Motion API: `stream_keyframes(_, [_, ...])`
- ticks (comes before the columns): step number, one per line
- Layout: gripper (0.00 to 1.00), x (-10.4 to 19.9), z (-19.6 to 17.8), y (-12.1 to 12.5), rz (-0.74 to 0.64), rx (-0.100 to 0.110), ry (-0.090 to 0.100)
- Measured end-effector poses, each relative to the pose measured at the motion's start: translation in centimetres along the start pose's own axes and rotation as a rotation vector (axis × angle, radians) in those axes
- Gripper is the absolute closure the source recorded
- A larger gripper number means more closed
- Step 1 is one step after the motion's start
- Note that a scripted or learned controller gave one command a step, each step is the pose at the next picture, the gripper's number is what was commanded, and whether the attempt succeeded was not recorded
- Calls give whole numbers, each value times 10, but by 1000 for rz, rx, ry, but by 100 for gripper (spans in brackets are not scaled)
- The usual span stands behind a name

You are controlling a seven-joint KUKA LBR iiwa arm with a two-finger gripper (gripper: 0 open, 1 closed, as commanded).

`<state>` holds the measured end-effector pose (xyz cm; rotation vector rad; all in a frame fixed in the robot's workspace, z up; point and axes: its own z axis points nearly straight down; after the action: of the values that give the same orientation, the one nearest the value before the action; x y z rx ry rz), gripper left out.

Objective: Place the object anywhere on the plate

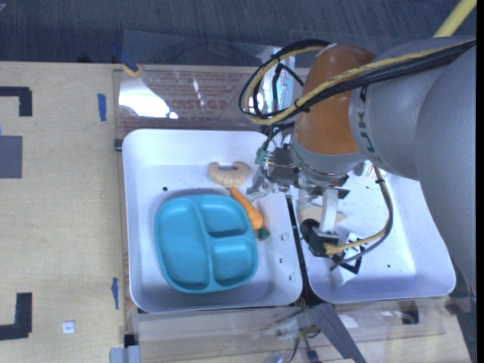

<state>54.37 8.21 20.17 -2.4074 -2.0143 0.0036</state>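
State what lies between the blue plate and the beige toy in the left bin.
Bare white bin floor separates the blue plate from the beige toy, per the camera view.

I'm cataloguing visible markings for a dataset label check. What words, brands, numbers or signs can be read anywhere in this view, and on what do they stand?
None can be read for certain.
Dark lettering on the grey arm housing beside the orange band: cut off and seen at a slant, unreadable.
Faint reddish print on the clear sheet behind the left white bin: too blurred to read.
The blue divided plate and orange toy carrot bear no text.
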Motion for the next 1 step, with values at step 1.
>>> stream_keyframes(1, [100, 1, -10, 1, 0, -1, 1])
